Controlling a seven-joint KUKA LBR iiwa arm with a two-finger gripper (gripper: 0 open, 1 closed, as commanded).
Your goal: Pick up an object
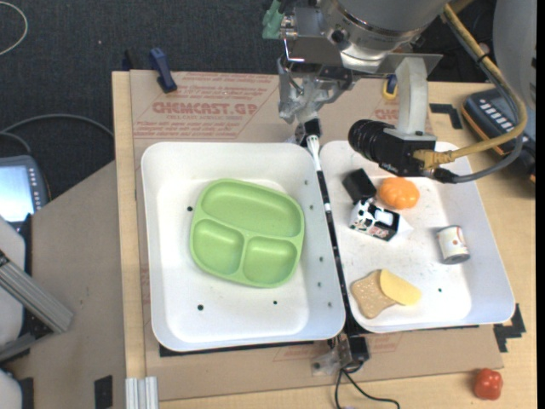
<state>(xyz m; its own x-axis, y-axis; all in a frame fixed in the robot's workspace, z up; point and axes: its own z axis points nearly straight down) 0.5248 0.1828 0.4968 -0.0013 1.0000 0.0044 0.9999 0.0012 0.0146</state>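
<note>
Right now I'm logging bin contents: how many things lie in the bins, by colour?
Green: 1, divided plate
Orange: 1, orange
Black: 1, block
Black-and-white: 1, box
Silver: 1, can
Tan and yellow: 1, toast with cheese
Total: 6

Setting: robotics lab or test cell, not a home or shop.
Bench: bare board top printed with red maker's lettering, set on dark carpet.
Fixtures: two shallow white bins side by side, a blue clamp at the board's far edge.
Machinery: grey industrial arm with exposed cabling; yellow cable running off right.
Controls: handheld pendant at right edge.
Wiring: loose black leads at the near edge.
Props: toy food and a green divided plate as test items.
</note>
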